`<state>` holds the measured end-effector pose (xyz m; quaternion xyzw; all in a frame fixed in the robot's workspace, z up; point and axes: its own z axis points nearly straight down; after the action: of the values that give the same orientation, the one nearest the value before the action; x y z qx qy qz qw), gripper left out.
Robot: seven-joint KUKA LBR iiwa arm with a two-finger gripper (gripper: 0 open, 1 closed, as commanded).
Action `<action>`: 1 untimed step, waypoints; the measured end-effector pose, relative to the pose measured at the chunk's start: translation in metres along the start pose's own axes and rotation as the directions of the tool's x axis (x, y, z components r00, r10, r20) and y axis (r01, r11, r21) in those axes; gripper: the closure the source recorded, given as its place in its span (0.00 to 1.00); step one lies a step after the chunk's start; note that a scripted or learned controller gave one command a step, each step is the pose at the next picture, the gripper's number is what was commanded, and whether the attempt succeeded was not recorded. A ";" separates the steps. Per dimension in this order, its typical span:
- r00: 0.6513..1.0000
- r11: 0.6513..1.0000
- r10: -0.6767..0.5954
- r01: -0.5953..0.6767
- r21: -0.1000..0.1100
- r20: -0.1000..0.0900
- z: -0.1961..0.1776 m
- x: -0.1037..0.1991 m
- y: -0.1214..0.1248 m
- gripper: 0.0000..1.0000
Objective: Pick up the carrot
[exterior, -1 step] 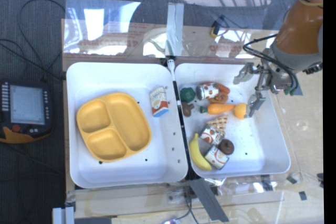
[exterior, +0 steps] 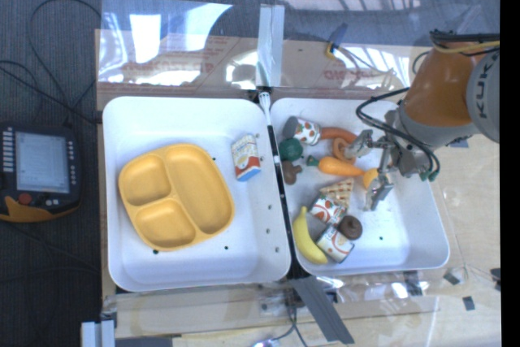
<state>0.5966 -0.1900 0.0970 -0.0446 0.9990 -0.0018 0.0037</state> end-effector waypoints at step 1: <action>0.979 0.979 0.203 -0.203 -0.002 0.006 0.005 -0.019 -0.001 0.00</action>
<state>0.6157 -0.1888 0.0916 0.0578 0.9983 -0.0005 0.0068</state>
